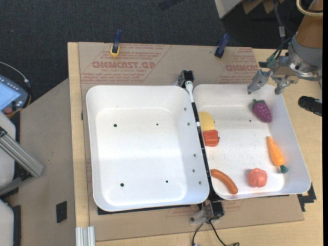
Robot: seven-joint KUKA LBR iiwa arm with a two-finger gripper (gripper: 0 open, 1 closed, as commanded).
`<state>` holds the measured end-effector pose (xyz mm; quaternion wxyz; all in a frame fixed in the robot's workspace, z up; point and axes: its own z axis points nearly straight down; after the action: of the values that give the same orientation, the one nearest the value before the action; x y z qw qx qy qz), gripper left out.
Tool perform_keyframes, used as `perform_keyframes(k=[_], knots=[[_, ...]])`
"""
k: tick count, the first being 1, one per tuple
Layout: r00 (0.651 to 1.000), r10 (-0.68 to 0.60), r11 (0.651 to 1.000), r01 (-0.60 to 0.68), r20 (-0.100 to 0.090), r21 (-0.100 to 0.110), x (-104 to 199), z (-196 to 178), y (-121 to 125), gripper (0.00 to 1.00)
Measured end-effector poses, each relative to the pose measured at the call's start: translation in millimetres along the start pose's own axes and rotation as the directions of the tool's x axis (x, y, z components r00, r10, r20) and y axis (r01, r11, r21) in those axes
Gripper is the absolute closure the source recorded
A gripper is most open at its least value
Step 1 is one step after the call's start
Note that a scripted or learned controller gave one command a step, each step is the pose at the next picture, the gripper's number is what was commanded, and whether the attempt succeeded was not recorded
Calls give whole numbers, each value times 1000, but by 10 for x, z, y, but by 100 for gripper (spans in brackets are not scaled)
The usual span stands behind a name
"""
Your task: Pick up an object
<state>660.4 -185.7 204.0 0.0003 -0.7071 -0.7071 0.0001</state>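
From the overhead camera, your right bin [294, 152] is the busy one: a yellow block [206, 120] and a red pepper [210, 138] sit against the divider, a sausage [224, 181] and a pink tomato-ish ball [258, 177] lie near the front edge, and a carrot [275, 154] runs along the right side. The left bin [102, 152] sits beside it on the counter [82, 86]. The purple grapes [261, 110] lie just below the pincer [268, 84], not touching it. The pincer's fingers are spread apart with nothing between them, hanging over the bin's back right corner, with the arm [307, 40] coming in from the upper right.
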Motion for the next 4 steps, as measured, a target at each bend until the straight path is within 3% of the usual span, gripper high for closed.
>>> perform_keyframes(k=[1,2,3,4], knots=[[1000,-1,1000,1,2,-4,-2,-114,8,100],[1000,2,1000,-2,6,-11,-331,-813,-26,100],[1000,-7,1000,8,3,-17,283,-1864,21,100],[1000,-5,1000,5,1,-7,728,-1902,71,100]])
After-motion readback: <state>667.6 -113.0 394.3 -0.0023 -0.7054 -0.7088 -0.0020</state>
